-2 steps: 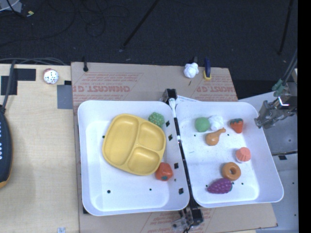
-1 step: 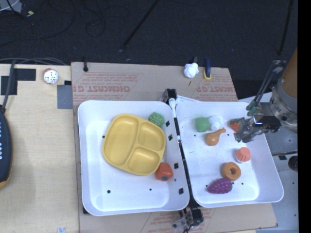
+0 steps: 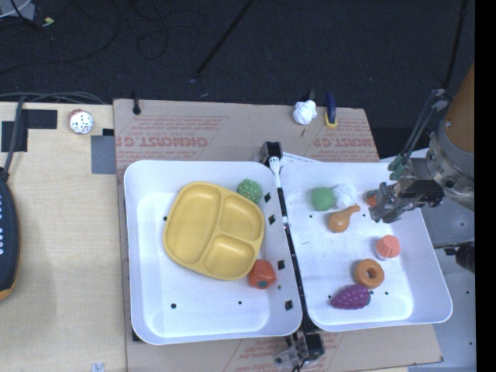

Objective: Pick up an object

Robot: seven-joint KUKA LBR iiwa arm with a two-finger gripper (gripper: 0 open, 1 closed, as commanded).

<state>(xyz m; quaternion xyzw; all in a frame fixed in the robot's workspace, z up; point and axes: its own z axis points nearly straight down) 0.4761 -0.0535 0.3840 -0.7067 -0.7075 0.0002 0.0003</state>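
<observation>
Hand (image 3: 385, 205) low over right bin (image 3: 434, 301), upper right; spread or pressed together cannot be told. Nearest: drumstick toy (image 3: 342, 218), just left. Probably light, stiff, smooth plastic; best pinched across narrow shank. Peach toy (image 3: 388, 246) below.

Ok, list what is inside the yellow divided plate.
The yellow divided plate shows bare compartments. A green toy and a red toy sit outside against its rim; anything beneath the plate is hidden.
</observation>
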